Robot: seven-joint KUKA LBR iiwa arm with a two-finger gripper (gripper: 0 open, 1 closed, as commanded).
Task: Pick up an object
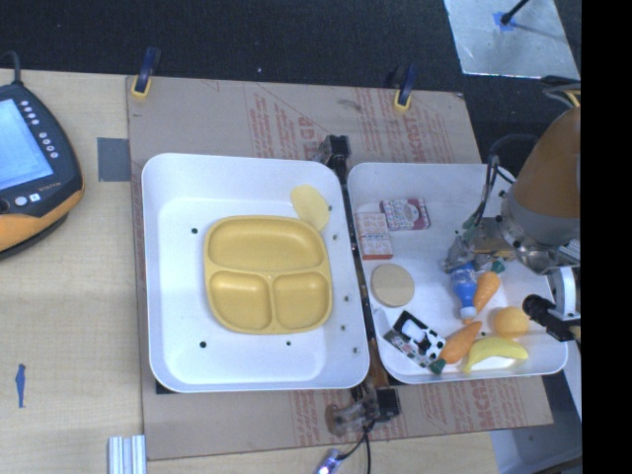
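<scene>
Nearest the camera, a yellow banana (494, 355) and two carrots (460, 342) lie in the right bin (434, 176) beside a blue bottle (464, 289), over which the end effector (472, 250) hangs, its state impossible to tell, while a yellow divided tray (268, 273) fills the left bin (178, 265).

Yellow divided tray (267, 273): three compartments, flat, centre of the left bin.
Pale yellow chip (310, 205): at tray's upper right corner.
Tan disc (393, 285): flat, left part of right bin.
Printed packets (391, 222): two, upper left of right bin.
Carrots (472, 316): two, orange, lower right.
Banana (495, 355): yellow, bottom right corner.
Black-and-white block (416, 339): bottom edge.
</scene>
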